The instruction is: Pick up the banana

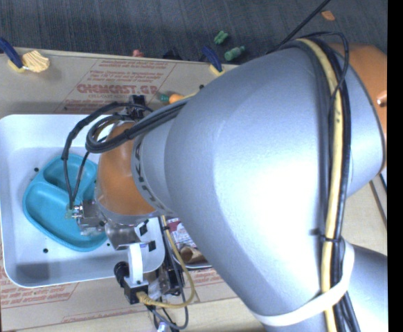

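Arm [271, 185] reaches low over the left bin [7, 185], its grey bulk covering most of the bench. Orange band [115, 178] sits directly above the claw [99, 225], so the wrist points close to straight down, the posture for a top-down grab. Claw hardware hangs at the right edge of a teal dish [49, 206], touching it or just above it; cannot tell which. The wrist hides the working end, so I cannot tell whether the claw is open or closed, or whether it has hold of anything. Black cables [84, 133] loop up from beside the claw and arch over the dish, seemingly slack so the wrist can turn freely. Just to the claw's right a printed packet [182, 235], red and white, peeks out from beneath the arm. Banana: hidden, and I cannot tell where it lies. Judgement: with the claw planted here, the target is probably beneath the wrist against the dish's rim, or else under the arm to the claw's right. Risk, also judgement: so close to the dish, the claw could catch the rim instead of the fruit, or nudge the fruit along the curved wall.
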`<state>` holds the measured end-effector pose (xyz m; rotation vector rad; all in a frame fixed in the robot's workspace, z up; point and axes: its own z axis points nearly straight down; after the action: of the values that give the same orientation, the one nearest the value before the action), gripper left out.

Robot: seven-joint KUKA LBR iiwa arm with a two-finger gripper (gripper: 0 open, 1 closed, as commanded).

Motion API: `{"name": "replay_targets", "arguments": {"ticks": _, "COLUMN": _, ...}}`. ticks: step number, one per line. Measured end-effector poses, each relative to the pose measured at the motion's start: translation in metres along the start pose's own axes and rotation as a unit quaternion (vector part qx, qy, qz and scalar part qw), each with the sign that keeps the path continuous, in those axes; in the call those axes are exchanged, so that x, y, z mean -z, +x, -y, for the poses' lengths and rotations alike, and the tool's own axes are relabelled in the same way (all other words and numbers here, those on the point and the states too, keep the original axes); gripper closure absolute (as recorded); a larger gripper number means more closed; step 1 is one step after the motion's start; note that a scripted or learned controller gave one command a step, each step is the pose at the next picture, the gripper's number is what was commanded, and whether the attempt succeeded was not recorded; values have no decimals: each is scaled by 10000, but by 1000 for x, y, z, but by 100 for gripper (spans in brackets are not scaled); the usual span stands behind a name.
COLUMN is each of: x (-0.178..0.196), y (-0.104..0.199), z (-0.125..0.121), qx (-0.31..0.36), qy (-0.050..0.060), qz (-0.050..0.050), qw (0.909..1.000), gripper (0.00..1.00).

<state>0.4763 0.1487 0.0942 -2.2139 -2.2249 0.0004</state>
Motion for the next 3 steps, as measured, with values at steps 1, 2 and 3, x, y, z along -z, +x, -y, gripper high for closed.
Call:
{"name": "replay_targets", "arguments": {"ticks": 1, "x": 9, "y": 0, "z": 0, "qx": 29, "qy": 20, "qz": 3, "qw": 10000, "gripper": 100}}
{"name": "replay_targets", "arguments": {"ticks": 2, "x": 19, "y": 1, "z": 1, "qx": 61, "qy": 40, "qz": 8, "qw": 10000, "gripper": 100}}
{"name": "replay_targets", "arguments": {"ticks": 3, "x": 29, "y": 1, "z": 1, "qx": 91, "qy": 59, "qz": 13, "qw": 9999, "gripper": 100}}
